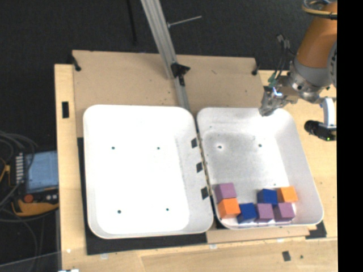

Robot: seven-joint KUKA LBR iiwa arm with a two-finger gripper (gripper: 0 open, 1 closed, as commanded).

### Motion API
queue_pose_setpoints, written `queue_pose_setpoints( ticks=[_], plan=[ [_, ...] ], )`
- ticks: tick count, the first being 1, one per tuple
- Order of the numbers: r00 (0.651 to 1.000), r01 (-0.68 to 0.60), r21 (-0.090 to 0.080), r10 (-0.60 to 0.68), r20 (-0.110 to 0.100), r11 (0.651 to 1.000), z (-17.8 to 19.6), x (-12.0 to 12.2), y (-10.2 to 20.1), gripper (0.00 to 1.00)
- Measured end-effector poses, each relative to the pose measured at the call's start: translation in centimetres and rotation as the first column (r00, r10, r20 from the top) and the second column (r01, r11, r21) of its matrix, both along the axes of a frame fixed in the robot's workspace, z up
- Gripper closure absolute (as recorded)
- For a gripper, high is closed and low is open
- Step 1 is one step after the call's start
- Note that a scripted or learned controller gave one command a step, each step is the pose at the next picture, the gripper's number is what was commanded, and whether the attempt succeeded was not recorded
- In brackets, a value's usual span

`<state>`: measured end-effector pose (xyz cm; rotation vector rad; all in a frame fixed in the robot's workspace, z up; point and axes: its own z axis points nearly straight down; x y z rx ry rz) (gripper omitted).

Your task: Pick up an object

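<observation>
While the pincer (271, 105) hangs over the far right corner of the right bin (249, 129), every candidate sits at the opposite, near end: purple cube (225, 190), orange cube (229, 207), blue cube (247, 212), two more purple ones (265, 211) (284, 211), a second blue (267, 196) and a small orange (288, 194). Nothing is visibly held; can't tell from this angle whether it's released or clenched. Left bin (142, 169) is bare.

Risks as I see them:
- cubes packed touching each other, so one side likely lands on a neighbour instead of straddling one
- cluster hugs the near wall and divider, so collision with the rim or a glancing push
- long traverse needed, so any offset means a grab on air
</observation>
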<state>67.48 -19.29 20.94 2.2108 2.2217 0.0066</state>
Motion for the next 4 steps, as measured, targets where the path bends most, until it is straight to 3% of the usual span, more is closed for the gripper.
queue_pose_setpoints(
  ticks=[1,2,4],
  plan=[
    [1.000,-0.001,0.000,0.001,-0.001,1.000,4.6,0.1,0.4,1.00],
    [1.000,-0.003,0.001,0.003,-0.003,1.000,7.0,0.1,0.3,1.00],
    [1.000,-0.001,0.003,0.001,-0.008,1.000,7.6,-2.8,9.5,1.00]
  ],
)
